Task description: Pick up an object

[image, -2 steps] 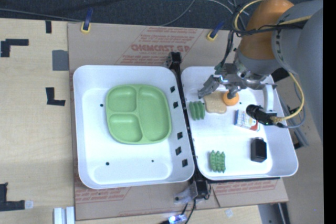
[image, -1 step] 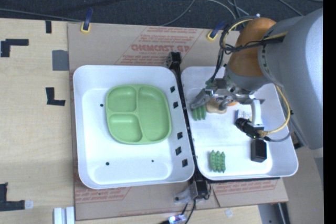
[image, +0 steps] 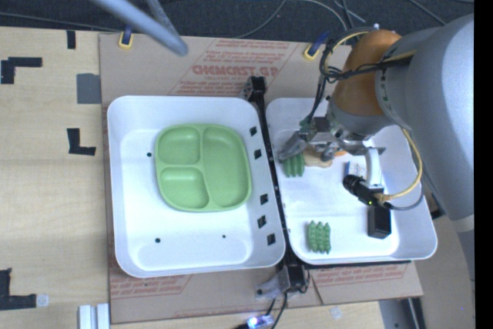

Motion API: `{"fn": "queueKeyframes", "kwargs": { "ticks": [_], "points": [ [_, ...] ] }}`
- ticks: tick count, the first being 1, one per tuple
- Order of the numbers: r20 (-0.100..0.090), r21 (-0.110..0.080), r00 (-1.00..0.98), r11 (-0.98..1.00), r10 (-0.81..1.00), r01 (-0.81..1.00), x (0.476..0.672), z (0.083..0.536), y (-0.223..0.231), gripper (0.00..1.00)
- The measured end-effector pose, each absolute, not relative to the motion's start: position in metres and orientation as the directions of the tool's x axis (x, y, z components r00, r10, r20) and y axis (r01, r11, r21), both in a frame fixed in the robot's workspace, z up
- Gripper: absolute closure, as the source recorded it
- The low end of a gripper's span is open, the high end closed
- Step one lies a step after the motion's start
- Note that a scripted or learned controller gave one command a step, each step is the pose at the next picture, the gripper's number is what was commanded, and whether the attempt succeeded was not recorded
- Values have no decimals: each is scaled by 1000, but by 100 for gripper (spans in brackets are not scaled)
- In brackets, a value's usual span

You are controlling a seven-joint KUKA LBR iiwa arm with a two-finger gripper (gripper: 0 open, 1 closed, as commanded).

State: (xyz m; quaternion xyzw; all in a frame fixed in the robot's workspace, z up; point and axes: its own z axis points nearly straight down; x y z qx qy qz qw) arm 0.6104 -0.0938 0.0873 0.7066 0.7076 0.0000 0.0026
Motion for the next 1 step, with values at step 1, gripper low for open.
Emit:
{"fn": "queueKeyframes", "kwargs": {
  "ticks": [1],
  "points": [
    [-4, 8, -2, 2, 1000, 1000, 611, 99, -93, 100]
  ]
}}
